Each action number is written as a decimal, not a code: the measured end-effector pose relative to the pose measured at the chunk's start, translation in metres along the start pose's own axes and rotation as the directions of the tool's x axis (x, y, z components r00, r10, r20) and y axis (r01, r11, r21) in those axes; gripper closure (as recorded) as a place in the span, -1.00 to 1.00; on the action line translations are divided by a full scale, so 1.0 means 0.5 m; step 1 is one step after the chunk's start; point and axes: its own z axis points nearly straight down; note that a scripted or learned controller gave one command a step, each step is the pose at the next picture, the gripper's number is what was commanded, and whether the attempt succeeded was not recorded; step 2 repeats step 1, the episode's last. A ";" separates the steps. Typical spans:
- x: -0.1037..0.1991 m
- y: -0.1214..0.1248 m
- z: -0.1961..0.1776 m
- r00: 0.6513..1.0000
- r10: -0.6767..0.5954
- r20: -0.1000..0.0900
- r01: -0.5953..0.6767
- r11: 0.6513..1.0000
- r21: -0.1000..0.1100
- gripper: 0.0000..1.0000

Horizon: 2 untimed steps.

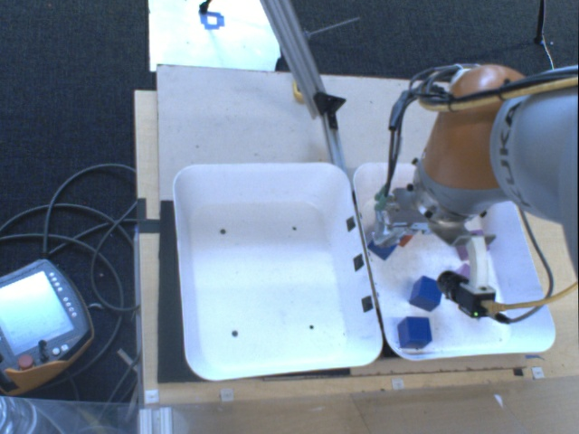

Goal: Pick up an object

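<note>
Heads up: gripper (387, 233) sits low in the right bin (534, 333), near its left wall, over a small blue block (382, 250). Can't tell its state. Risk: clipping that wall and nudging the block away. 2 more blue cubes (424, 293) (414, 332) sit nearby, apart.

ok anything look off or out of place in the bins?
Nothing stands out. The blue cubes sit flat in the right bin, the left bin looks intact, and the gripper is low near the right bin's left wall.
</note>
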 end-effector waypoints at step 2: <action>0.100 -0.001 -0.016 1.000 0.000 -0.001 0.000 1.000 0.001 1.00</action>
